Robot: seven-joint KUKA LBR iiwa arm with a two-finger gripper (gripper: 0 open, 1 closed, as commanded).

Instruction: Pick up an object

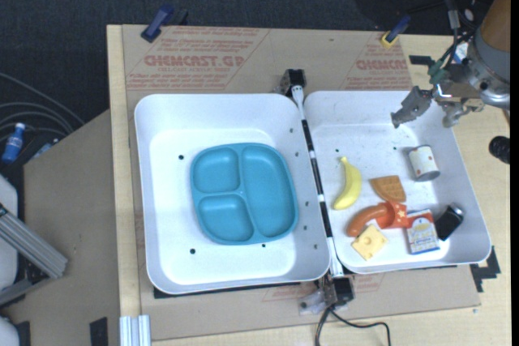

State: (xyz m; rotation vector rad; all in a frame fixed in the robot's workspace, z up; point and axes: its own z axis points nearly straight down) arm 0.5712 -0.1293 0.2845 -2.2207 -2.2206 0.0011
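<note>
jaws [428, 108]: spread open, holding nothing, hovering over the back right corner of the right bin [369, 109]
arm [491, 53]: comes in from the right, wrist above the bin's far edge
nearest pick: grey cylinder [422, 162], lying on its side just in front of the jaws, apart from the other items
how to do it: likely best to drop straight down over the cylinder, fingers across its short width, close only once low enough; it may roll, so centre it first
other picks: banana [349, 183] mid bin, alone, also an easy target
crowded spot: orange wedge [389, 188], red-orange pepper [375, 216], yellow cheese block [368, 242], small carton [422, 235], black object [448, 220] all bunched at the front right, some touching
in the way: bin wall close to the cylinder on the right, little finger room there
left bin [162, 134]: holds a blue divided plate [242, 193], well apart from the jaws
tabletop [203, 61]: cardboard sheet under both bins
</note>
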